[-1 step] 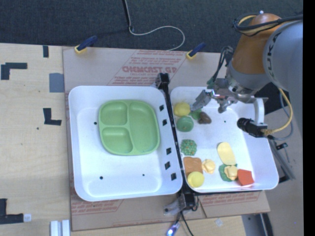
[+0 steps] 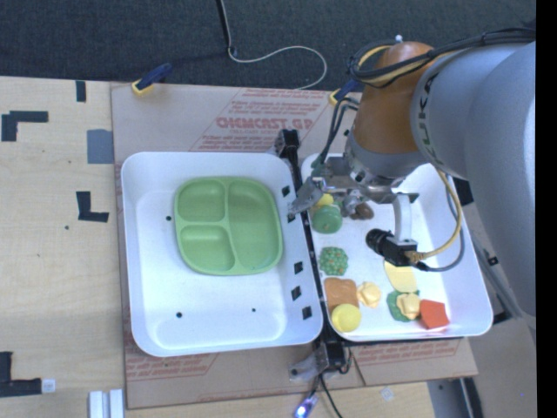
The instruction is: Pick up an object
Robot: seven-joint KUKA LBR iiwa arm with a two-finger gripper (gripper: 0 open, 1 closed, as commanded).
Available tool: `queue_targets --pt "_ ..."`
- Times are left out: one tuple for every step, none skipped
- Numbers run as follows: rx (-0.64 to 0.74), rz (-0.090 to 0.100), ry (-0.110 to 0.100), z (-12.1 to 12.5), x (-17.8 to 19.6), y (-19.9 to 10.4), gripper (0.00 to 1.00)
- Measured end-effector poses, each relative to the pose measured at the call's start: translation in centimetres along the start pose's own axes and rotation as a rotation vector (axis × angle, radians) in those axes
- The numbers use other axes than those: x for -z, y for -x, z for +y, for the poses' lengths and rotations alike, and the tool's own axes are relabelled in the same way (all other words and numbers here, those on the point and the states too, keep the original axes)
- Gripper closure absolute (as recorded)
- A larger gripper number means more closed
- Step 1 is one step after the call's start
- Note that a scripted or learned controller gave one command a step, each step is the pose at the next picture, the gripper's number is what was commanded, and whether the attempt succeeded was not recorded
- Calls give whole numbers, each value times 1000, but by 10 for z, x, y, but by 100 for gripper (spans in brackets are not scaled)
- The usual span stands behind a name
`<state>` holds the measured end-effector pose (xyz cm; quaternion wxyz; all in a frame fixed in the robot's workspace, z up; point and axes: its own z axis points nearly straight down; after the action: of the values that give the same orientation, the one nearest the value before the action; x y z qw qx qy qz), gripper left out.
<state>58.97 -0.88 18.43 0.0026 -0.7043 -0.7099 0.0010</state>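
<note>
My gripper [image 2: 329, 200] low in right bin [image 2: 470, 307].
It sits over a green toy [image 2: 328, 220]; whether my hand is apart or clamped, I cannot tell.

**Plastic, cardboard, matt wood**

Smooth glossy white plastic for both bins [image 2: 144, 259]. Matt green plastic for the tray [image 2: 229, 225] at centre left. Plain brown printed cardboard [image 2: 252, 120] beneath. Pale matt wood-look bench [image 2: 52, 268] at left. Satin grey arm [image 2: 487, 103], glossy orange band [image 2: 387, 103], upper right.
</note>
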Motion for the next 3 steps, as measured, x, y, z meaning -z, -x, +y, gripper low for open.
queue_targets --pt "-5 -2 2 1 10 4 100" --pt "-7 -4 13 17 98 25 100" --pt "-5 -2 11 5 166 9 100"
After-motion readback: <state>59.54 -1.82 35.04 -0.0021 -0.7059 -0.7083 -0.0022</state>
